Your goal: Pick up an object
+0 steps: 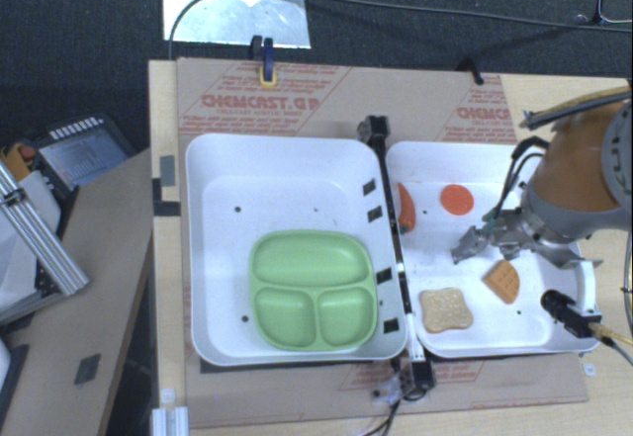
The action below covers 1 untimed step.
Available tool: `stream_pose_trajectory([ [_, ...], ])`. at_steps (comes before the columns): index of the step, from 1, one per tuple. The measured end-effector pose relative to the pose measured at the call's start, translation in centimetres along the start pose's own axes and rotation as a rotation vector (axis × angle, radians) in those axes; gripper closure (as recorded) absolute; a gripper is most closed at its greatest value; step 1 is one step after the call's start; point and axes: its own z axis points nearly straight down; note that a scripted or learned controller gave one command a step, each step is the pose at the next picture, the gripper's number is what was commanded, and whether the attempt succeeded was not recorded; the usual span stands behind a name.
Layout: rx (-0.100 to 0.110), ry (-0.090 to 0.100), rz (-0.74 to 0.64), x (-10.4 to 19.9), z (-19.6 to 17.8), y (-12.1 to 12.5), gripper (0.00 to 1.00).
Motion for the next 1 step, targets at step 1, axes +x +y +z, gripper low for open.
stream_pose_trajectory([
  [1,-0.006,-0.003,-0.001,-0.04,-1.29,0.13,1.00],
])
